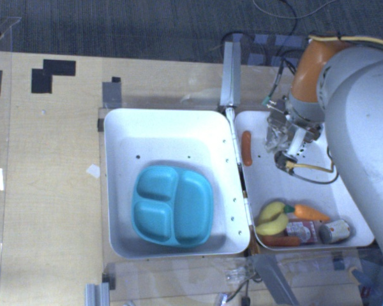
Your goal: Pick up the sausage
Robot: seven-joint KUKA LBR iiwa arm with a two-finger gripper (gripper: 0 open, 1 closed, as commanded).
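Observation:
The sausage (246,147), a slim reddish-brown link, lies lengthwise along the left wall of the right bin (319,190), near its far end. My gripper (283,146) hangs over the upper middle of the same bin, a short way to the right of the sausage and apart from it. Nothing shows in its grasp. The grey arm with its orange band (313,69) comes in from the upper right.
At the near end of the right bin lie a banana (272,218), a carrot (309,213), a small can (335,230) and a reddish item (282,241). The left bin (166,132) holds a blue divided plate (173,204). A metal divider (230,75) stands between the bins.

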